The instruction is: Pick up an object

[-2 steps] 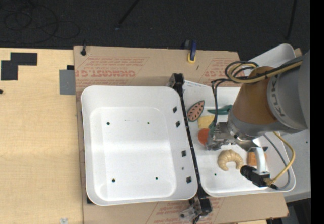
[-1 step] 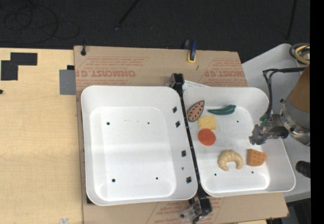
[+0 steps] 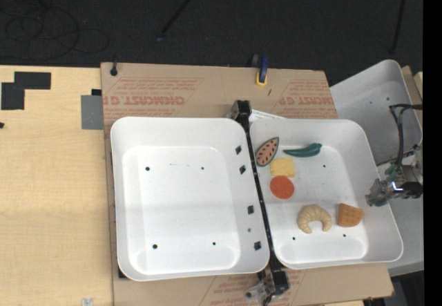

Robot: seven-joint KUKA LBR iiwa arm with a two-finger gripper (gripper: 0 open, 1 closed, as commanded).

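Observation:
The right white bin (image 3: 376, 242) holds several small toy foods. A brown and red seed-speckled slice (image 3: 266, 151) lies near the bin's left wall, with a green chili (image 3: 302, 150) to its right. Below them sit a yellow block (image 3: 282, 167) and a red round piece (image 3: 282, 188), touching or nearly so. Toward the front lie a tan croissant (image 3: 314, 217) and an orange waffle-like wedge (image 3: 349, 215), a small gap between them.
The left white bin (image 3: 121, 228) sits beside the right one, with black clips (image 3: 250, 209) along their shared edge. A blue and yellow clamp (image 3: 262, 71) stands at the back, and a small metal fixture with cables (image 3: 394, 188) just outside the right bin's right rim. A grey panel (image 3: 369, 94) rises at back right.

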